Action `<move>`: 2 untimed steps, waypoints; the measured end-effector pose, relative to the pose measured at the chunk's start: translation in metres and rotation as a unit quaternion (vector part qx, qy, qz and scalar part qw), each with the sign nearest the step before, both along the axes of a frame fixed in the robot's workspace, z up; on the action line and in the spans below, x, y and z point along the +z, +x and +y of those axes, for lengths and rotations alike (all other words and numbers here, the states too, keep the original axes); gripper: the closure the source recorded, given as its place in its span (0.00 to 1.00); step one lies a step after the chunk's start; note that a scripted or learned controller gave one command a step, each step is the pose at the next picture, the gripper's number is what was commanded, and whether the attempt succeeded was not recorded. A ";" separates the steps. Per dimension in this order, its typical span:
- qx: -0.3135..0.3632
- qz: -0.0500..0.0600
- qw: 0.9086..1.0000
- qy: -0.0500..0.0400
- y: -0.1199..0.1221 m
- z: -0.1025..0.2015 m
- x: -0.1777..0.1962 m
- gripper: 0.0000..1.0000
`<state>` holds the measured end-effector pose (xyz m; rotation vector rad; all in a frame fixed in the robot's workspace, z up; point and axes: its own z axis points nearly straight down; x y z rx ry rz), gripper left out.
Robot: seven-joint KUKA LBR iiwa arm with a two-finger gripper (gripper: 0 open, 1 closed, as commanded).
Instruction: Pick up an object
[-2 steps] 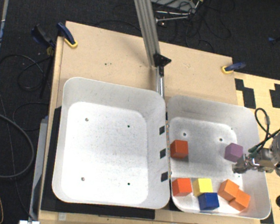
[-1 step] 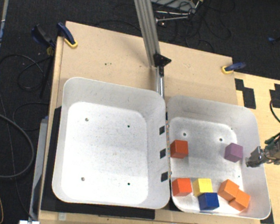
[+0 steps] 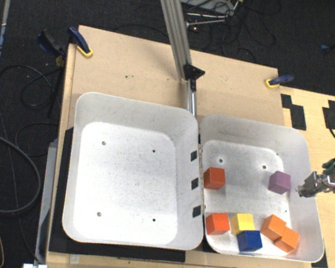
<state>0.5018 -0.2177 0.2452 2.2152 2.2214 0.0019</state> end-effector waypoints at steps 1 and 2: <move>0.003 0.001 1.000 0.001 0.025 0.056 0.005 1.00; 0.003 0.002 1.000 0.002 0.045 0.115 -0.005 1.00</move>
